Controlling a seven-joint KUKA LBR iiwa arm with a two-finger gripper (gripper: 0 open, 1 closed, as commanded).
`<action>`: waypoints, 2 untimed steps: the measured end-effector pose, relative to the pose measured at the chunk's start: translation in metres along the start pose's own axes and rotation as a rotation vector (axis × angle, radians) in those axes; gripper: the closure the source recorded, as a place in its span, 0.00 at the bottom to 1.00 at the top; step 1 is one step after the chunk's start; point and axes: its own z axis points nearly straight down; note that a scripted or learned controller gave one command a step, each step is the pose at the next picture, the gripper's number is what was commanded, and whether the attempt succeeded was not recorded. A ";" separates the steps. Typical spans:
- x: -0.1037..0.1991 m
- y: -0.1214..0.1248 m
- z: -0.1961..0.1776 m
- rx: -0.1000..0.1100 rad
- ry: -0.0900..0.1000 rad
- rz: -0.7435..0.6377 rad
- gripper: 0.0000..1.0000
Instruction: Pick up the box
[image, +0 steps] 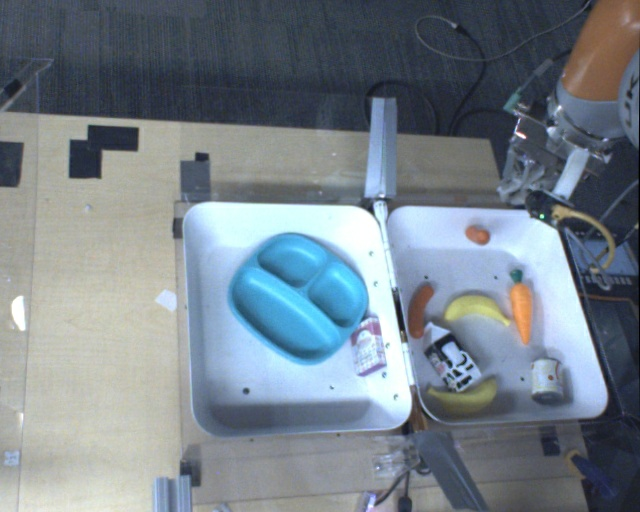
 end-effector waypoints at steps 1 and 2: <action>0.005 -0.005 0.117 0.004 -0.001 0.245 1.00; 0.006 -0.004 0.116 0.002 -0.001 0.244 0.00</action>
